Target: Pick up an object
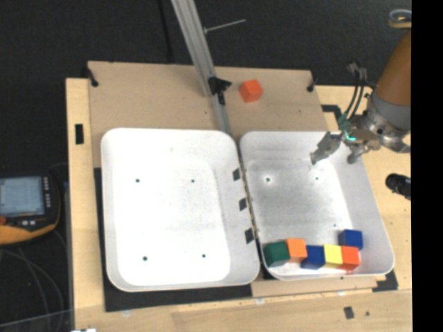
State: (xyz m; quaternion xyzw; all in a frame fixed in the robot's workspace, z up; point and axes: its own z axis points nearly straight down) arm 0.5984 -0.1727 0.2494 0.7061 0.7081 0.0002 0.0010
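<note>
Blocks [315,253] hug right bin's [291,185] near edge; end effector [337,151] open, holding nothing, above far rim.

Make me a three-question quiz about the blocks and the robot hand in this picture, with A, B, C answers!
1. Where is the lone orange block?
A. In the left bin
B. On the brown board behind the bins
C. In the gripper

2. What colour is the block at the left end of the row in the right bin?
A. Green
B. Pink
C. White

3. What is between the fingers of the gripper?
A. A blue block
B. A yellow block
C. Nothing

Answers:
1 B, it sits on the board beyond both bins.
2 A, the green block starts the row.
3 C, the fingers stand apart above the bin's far right corner, with bare bin floor between them.
</note>
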